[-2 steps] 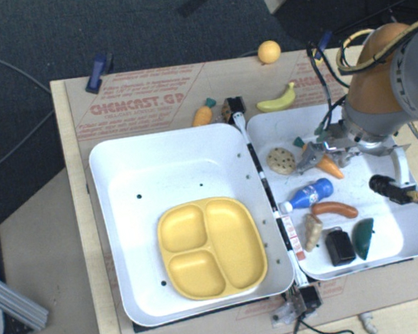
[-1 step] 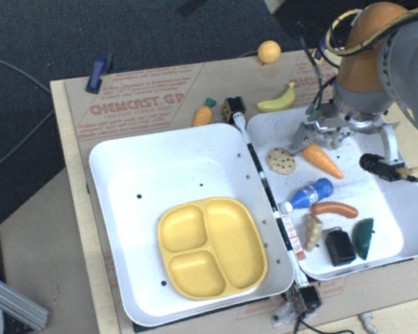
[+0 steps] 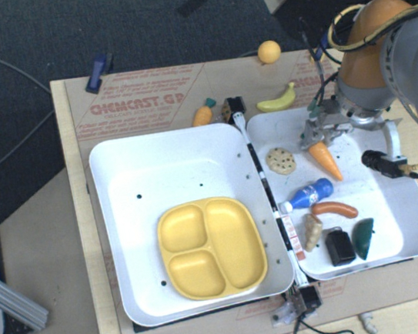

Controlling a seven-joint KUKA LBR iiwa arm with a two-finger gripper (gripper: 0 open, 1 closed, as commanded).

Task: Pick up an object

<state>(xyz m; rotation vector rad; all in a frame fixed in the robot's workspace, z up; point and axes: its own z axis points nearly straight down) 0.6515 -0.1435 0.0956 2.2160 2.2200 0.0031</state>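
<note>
Jaws first: whether they are parted or closed cannot be told, since the wrist and its fittings cover them from above. From the overhead camera, the gripper (image 3: 318, 137) sits low in the right bin (image 3: 416, 211), near its far left corner, right at the thick end of the carrot (image 3: 325, 160). The carrot lies flat on the bin floor, its tip pointing toward the near side. It may be touching the gripper, but nothing shows it lifted or clasped.

Other candidates lie in the same bin: a cookie (image 3: 280, 161) just left of the carrot, a blue bottle (image 3: 311, 192) and a sausage (image 3: 334, 209) nearer the middle, then a black block (image 3: 339, 246) and a dark green piece (image 3: 363, 235) near the front wall. The left bin (image 3: 123, 214) bears a yellow tray (image 3: 211, 246). A banana (image 3: 277, 100) lies on the bench beyond the bins.

As a judgement, the task is at the approach or grasp stage: the arm has chosen the carrot, apparently, yet no object is off the floor. Closing on it, if not done, and raising it clear remain.
</note>
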